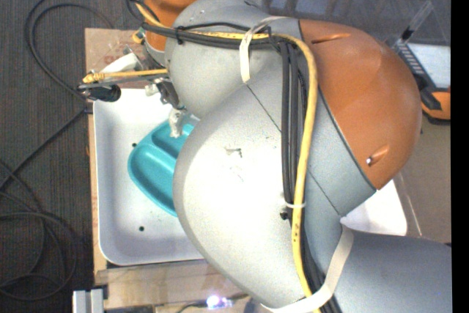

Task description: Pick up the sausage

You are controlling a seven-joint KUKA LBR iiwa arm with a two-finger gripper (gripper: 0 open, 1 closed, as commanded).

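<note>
— Left to right, what's there?

— The left bin [121, 231], with a teal bowl [154, 168] lying in it, half hidden under the arm [249, 179]. The gripper [174, 121] hangs just above the bowl's upper edge.

— Fingers spread or pinched?

— I cannot tell (the arm's bulk covers most of them). No sausage is in sight either — where it lies, I can't say.

— The risk?

— Closing blind — it may catch the bowl's rim, or close on nothing at all.
</note>
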